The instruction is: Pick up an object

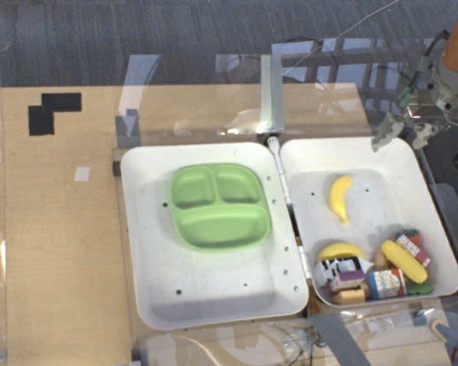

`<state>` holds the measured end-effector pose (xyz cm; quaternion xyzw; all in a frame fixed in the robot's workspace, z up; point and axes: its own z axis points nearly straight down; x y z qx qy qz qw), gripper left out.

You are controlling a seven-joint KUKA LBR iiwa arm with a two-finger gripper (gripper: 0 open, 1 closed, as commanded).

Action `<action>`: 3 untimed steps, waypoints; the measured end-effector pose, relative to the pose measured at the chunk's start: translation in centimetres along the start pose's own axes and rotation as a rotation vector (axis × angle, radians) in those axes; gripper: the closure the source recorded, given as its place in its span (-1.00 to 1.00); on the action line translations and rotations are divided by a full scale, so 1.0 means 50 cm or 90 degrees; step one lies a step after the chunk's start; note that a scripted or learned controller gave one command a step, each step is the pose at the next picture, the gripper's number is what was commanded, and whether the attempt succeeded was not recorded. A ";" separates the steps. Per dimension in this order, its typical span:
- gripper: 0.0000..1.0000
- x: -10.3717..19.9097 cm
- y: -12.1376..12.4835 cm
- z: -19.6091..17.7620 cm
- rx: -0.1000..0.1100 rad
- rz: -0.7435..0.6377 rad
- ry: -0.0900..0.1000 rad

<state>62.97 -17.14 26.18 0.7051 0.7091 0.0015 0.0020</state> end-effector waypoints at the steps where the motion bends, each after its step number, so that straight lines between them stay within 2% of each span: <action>1: -1.00 0.082 -0.042 0.329 -0.002 -0.133 0.000; 2: 1.00 0.083 -0.038 0.304 -0.007 -0.133 0.000; 3: 1.00 0.220 0.020 0.111 -0.003 -0.172 0.001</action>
